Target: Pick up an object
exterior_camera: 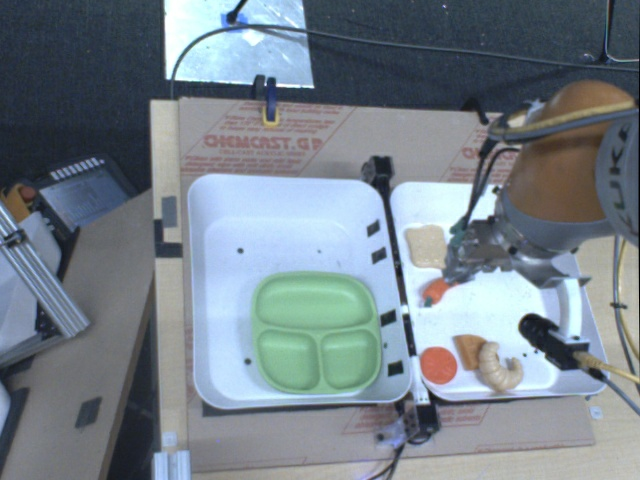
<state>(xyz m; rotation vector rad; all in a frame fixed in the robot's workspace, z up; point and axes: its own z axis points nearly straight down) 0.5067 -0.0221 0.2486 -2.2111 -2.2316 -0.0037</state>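
The gripper [452, 273] hangs low in the right bin [560, 313], right of centre in the frame, its tip down at a small orange-red piece [434, 291] lying near that bin's left wall. Whether it is clamped, or merely touching the piece, cannot be told from this angle; the wrist hardware covers the tip.

Nearest the lower edge of the frame, along the front of the right bin, three items lie in a row: a round orange-red disc [438, 365] at the left, an orange wedge [469, 348] just beside it, and a pale, knobbly curved item [499, 366] touching the wedge on its right. A black cylindrical part [545, 340] of the arm's fittings overhangs the bin's lower right corner.

In the left bin [230, 268], toward its front, sits a green divided plate [316, 330] with one long compartment and two smaller ones, all bare.

Further back in the right bin, a tan, bread-like slice [426, 246] lies flat against the left wall, just above the orange-red piece and apart from it.

The arm [570, 173], grey with an orange band, enters from the right edge above the bin.

Both bins rest on a cardboard sheet [330, 133] on the table [110, 298]. At the upper left of the frame lies a shiny metal plate [238, 28] with a cable across it.
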